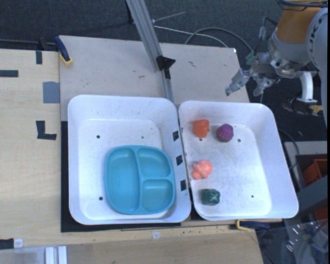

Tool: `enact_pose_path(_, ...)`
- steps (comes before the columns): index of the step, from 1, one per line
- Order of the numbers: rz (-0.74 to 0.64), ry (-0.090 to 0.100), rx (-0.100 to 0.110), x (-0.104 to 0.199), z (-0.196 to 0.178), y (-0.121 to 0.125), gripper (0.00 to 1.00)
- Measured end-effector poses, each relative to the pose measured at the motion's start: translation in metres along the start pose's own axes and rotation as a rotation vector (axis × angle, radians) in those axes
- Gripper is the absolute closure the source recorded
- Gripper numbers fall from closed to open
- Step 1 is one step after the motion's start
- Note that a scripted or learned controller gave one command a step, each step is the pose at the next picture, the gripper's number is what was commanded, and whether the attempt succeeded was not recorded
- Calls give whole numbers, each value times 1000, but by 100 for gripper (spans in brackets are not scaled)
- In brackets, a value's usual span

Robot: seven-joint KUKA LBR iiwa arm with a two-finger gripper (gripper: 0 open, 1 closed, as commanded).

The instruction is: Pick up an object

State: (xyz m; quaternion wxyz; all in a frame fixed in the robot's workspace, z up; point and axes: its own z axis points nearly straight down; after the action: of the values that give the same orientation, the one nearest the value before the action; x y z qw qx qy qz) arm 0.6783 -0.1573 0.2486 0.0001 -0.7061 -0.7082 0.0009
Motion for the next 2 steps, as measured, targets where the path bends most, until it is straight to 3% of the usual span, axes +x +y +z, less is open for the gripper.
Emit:
enact_pose_path(1, 0, -1, 0, 0, 0, 0, 0)
enact_pose_path(2, 1, 1, 6, 2, 65, -4, 0)
